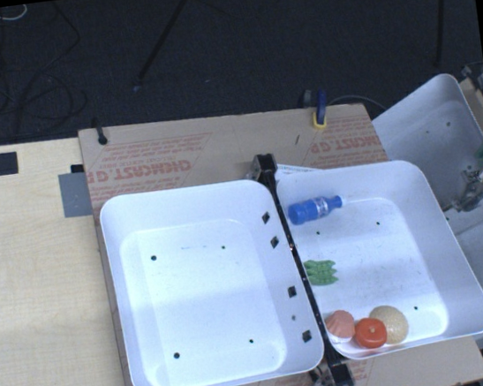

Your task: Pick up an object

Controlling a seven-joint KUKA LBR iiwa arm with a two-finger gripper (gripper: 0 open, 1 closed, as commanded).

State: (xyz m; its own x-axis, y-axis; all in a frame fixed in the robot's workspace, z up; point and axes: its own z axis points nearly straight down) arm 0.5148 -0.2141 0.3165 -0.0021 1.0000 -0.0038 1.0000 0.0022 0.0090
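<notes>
camera view | right bin (443,231) holds bottle (314,209) upper left, green piece (320,272) by the divider, three round items (367,328) clustered lower centre, likely slid downslope | left bin (133,247) | tool state: cannot tell

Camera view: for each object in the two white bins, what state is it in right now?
Blue plastic bottle: lying on its side at the far end of the right bin.
Green leafy toy: lying flat beside the divider.
Pink round piece: resting in the near corner, touching the red round piece.
Red round piece: between the pink and tan pieces.
Tan round piece: resting against the red one.
</notes>
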